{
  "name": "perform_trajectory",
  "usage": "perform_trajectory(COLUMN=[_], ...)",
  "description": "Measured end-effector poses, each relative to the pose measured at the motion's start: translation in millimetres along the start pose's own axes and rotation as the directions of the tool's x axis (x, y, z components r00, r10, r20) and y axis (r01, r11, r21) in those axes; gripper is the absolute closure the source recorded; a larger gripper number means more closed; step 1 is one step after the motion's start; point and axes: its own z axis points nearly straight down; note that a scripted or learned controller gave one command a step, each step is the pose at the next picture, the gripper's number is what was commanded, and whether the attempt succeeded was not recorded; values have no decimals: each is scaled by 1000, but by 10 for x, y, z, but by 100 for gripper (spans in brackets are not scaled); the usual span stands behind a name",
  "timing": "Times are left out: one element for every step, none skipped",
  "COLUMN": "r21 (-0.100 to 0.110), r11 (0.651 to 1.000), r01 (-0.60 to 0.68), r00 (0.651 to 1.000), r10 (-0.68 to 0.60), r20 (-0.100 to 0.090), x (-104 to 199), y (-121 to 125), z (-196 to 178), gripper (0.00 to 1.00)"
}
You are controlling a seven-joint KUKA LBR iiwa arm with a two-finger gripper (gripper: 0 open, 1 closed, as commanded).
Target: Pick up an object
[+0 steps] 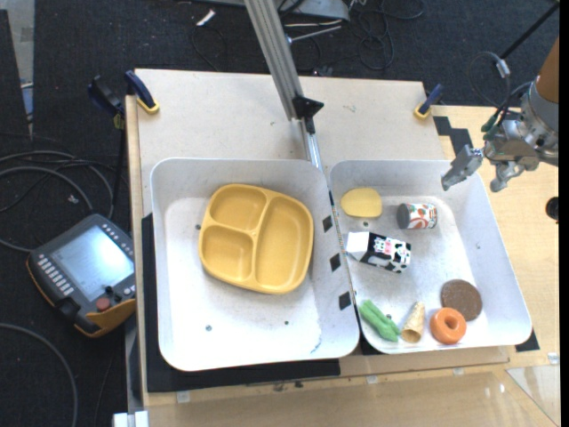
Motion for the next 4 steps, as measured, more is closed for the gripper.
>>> perform_trajectory(r21=[1,6,4,5], r11=[1000,1000,1000,1000], r01=[1,-2,-3,-4], r00=[1000,1000,1000,1000], r10=[-1,2,3,4], r20=[1,0,0,0], x=[1,-3,-49,-74], y=[0,74,101,16], z=[0,606,1058,1532], gripper=[0,0,0,0])
